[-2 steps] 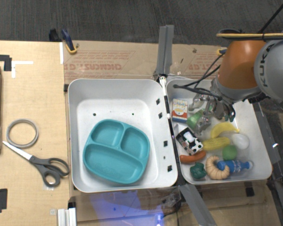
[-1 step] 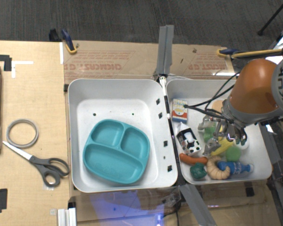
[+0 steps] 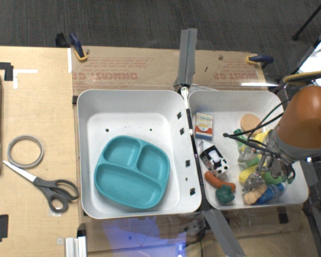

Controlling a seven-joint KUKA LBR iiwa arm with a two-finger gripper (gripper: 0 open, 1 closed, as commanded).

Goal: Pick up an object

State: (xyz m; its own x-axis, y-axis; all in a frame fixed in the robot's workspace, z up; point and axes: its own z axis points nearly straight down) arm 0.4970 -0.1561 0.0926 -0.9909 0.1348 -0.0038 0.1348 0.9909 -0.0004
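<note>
At the moment of inspection your arm had reached in from the right and stood over the right bin, its orange band covering the bin's right wall. The gripper was low among the toys heaped in the bin's near right corner. You should note that its state could not be read: cabling and clutter hid it, and no object could be confirmed in its hold.

The candidate objects all lay in the right bin. A yellow piece sat just beside the gripper on its left. A tan piece and a blue piece lay touching each other just nearer the camera, against the bin's front wall. A green lump and an orange carrot-like toy lay further left, the carrot's long axis running left to right with a slight slant. A black-and-white toy and a small card box lay near the dividing wall, well apart from the gripper.

In my judgement the coming move turned on the yellow piece and the tan piece: both lay closest, left of and in front of the gripper, so only a short shift was called for. The crowding made a clean single pick doubtful.

The left bin held a teal divided plate. Scissors and a tape roll lay on the bench
</note>
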